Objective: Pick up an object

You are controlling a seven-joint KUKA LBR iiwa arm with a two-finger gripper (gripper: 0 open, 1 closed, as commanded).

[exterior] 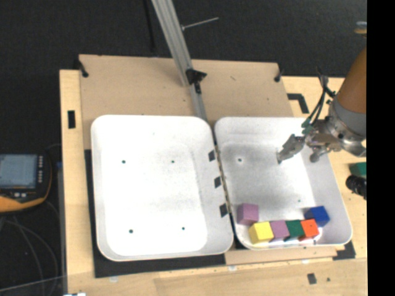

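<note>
- Blocks (pixel 281 227) — purple, yellow, mauve, green, orange, blue — cluster along the near wall of the right bin (pixel 265 134), most of them touching; one purple block (pixel 248 213) sits a little apart, closer to the divider.
- The gripper (pixel 299 148) hangs above the bin's far half, well apart from them, fingers spread and carrying nothing.
- Risk: in the tight row, a finger may land on a neighbour instead of slipping between.
- Risk: blocks against the wall leave no room for the outer finger.
- Safer pick, I judge: the lone purple block.
</note>
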